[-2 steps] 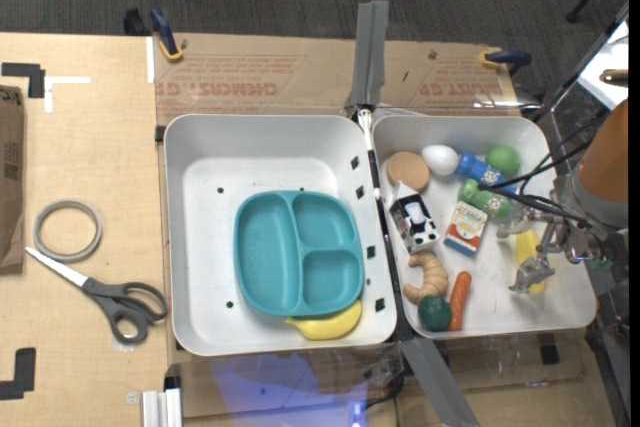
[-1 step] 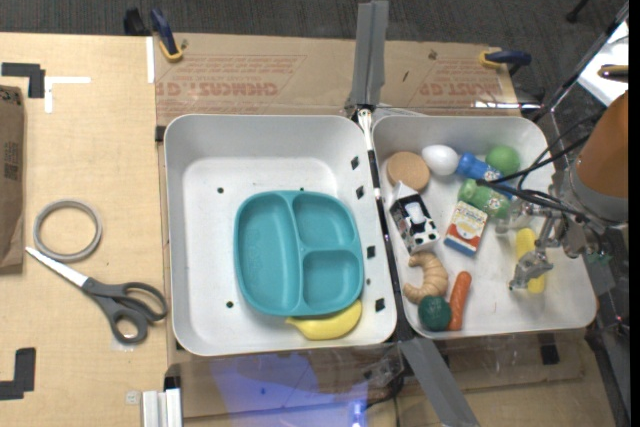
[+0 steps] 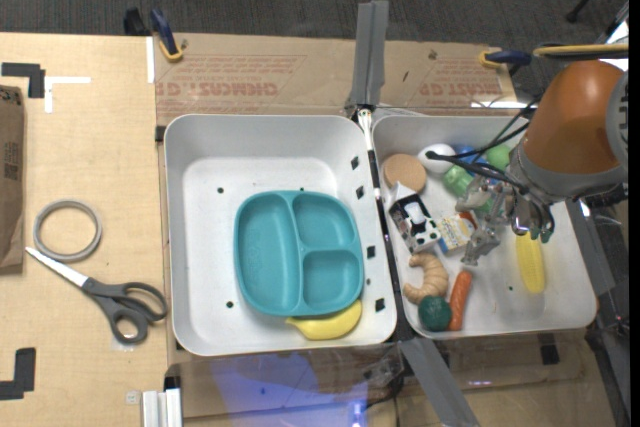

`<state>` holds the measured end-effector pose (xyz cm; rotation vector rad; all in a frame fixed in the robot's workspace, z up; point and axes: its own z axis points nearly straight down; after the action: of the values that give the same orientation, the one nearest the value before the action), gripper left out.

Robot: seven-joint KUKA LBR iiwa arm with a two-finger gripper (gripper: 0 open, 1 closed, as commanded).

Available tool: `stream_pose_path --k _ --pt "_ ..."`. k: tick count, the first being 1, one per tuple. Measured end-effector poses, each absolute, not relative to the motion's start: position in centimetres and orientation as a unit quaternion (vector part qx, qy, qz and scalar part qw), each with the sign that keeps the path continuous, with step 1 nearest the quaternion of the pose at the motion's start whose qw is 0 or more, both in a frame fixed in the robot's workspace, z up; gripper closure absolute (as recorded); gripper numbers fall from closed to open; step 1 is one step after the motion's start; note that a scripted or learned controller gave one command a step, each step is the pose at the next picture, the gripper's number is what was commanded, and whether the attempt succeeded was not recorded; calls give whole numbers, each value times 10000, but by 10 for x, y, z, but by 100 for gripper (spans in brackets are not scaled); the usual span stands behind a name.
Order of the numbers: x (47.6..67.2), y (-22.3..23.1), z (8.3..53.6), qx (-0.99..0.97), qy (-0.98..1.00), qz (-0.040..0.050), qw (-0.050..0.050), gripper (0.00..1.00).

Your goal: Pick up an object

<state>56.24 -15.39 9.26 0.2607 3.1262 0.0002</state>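
A grey robot arm with an orange band (image 3: 572, 120) reaches in from the right over the right-hand white bin (image 3: 560, 315), and its gripper (image 3: 485, 237) hangs low among a crowd of toy foods; whether it is released or clenched cannot be told, and nothing is visibly held. The likeliest things to pick lie close by: a carrot (image 3: 459, 296) just below the gripper, a corn cob (image 3: 529, 261) to its right, a green ball-shaped toy (image 3: 435, 313), a tan curved piece (image 3: 428, 276), and a small black-and-white carton (image 3: 413, 220) near the divider. The risk, as I judge it, is crowding: the pieces touch or nearly touch, so a descent could nudge one aside or pinch two together, and rounded toys may slip out. The left bin (image 3: 200, 165) holds a teal divided plate (image 3: 298, 251) with a banana (image 3: 328, 323) peeking from under its lower edge. The bins sit on a cardboard-covered bench; scissors (image 3: 105, 293) and a tape roll (image 3: 67, 229) lie at far left, dark carpet beyond.
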Motion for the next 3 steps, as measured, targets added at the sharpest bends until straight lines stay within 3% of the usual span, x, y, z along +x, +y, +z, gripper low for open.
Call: stream_pose_path --k 1,2,3 --pt "605 -160 93 1161 9932 -1 25 0" --pt "596 -157 92 1976 9803 -1 13 0" --pt "628 -149 93 2718 9624 -2 25 0"
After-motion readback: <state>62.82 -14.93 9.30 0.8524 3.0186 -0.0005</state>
